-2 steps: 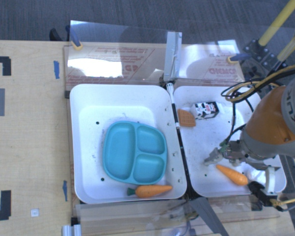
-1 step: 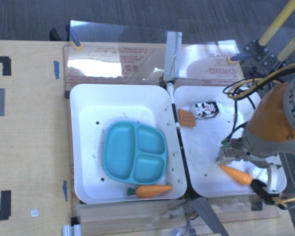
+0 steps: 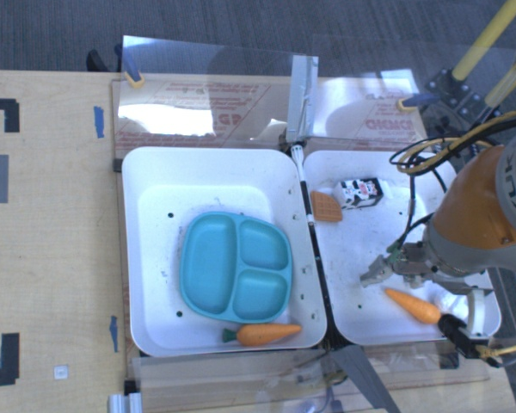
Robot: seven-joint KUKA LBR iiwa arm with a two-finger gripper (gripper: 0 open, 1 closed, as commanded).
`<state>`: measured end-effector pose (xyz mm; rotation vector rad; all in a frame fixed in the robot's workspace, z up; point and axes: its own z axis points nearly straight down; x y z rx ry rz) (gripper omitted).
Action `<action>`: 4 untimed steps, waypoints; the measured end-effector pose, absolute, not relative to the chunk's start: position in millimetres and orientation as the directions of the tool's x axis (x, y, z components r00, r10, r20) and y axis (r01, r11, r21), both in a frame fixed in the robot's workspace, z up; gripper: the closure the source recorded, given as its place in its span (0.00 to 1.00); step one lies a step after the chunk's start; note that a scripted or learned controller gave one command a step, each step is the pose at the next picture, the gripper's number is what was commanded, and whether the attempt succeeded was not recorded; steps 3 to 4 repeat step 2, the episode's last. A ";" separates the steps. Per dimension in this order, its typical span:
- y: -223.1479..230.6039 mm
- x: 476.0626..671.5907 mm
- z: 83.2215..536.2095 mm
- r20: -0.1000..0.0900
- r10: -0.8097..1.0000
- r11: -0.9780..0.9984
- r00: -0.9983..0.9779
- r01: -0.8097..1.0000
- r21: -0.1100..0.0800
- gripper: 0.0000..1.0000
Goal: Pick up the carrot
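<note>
An orange carrot [image 3: 262, 335] with a green top lies along the front wall of the left bin [image 3: 146, 231], just below the blue plate. A second orange, tapered piece [image 3: 413, 306], also carrot-like, lies in the right bin [image 3: 361, 321] near its front. My gripper [image 3: 378, 272] hangs low over the right bin's floor, just above and to the left of that tapered piece, apart from it. The grey and orange arm [image 3: 477, 218] covers the bin's right side.
A blue divided plate [image 3: 236, 265] takes up the middle of the left bin. A small tan waffle-like piece [image 3: 326, 207] and a black-and-white toy [image 3: 359, 192] lie at the back of the right bin. Cables [image 3: 430, 157] loop above the arm.
</note>
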<state>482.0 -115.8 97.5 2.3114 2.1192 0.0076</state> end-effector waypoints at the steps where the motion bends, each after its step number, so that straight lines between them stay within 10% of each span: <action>1: -162.3 480.9 87.0 -0.002 0.999 0.040 -0.040 0.999 0.005 0.00; 2: -162.0 482.6 98.2 -0.004 0.999 0.040 -0.040 0.999 0.011 1.00; 4: -162.0 482.6 98.2 -0.004 0.999 0.040 -0.040 0.999 0.011 1.00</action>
